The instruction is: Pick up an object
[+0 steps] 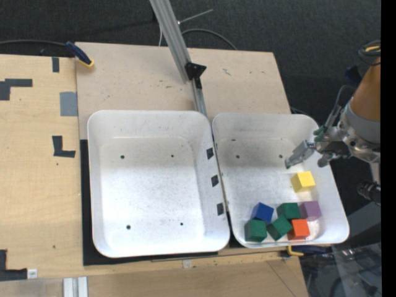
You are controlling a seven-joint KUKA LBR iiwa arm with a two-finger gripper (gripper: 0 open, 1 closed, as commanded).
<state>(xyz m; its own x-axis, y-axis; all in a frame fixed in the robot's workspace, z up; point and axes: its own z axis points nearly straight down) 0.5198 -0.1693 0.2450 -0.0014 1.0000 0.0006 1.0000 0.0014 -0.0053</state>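
The gripper (311,154) hangs over the right bin (247,132), near its right wall, w/ the grey arm (365,113) coming in from the right side. The two fingers stand apart, so the claw is open approx. halfway, and there is nothing between them; one finger (296,156) points down-left toward the bin floor, the other sits closer to the bin's right rim. I cannot tell if the fingertips touch the floor or only hover above it. Taking the right bin as landmark: the yellow cube (304,180) lies inside it, just below the gripper and near the right wall, apart from the fingers. In the bin's near right corner there is a tight group of blocks: a blue cube (263,212), three green cubes (255,230) (279,228) (288,211), an orange cube (300,229) and a purple cube (310,210), most of them touching each other. The far and left part of this bin's floor is bare. To the left of the right bin, touching it side by side, stands the left bin (148,125). Behind the right bin, a grey metal pole (170,26) goes slanted over the wood bench (37,135) and ends at the seam between both bins w/ a black clamp (195,71).
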